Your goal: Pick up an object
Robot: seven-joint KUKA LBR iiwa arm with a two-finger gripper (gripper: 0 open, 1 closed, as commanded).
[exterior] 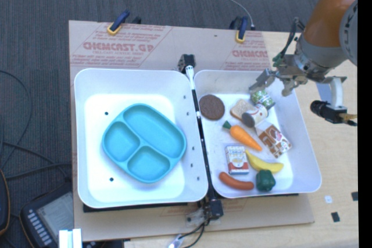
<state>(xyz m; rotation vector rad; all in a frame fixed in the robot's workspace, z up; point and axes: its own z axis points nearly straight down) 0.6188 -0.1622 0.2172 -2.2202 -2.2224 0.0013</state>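
- One fixed overhead view, looking down at a slant on the worktop [116, 46] with two white bins side by side.
- Left bin [87, 142] carried a blue divided plate [144, 143].
- Right bin [302, 151] held the candidates for the pick: a brown round cookie [212, 107], a slice of toast [239, 108], an orange carrot [244, 136], a small red-and-white carton [236, 159], a patterned packet [274, 140], a yellow banana [264, 163], a red sausage [235, 181] and a green pepper [265, 181].
- A small green-and-white can [263, 98] lay at the far end of the right bin, just beside the toast.
- Gripper [274, 83] hung over that far corner with its two fingers spread apart, one toward the can, the other toward the bin's far wall; nothing was seen between them.
- Step, as judged: the approach, with no grasp made yet. The can looked the likeliest target, sitting just below the nearer finger.
- Next move would call for centring the fingers over the can, descending, then closing; the toast crowding it and the nearby wall left little room.
- Arm [328, 26] reached in from the right, orange band above the wrist, wrist tilted down toward the bin.
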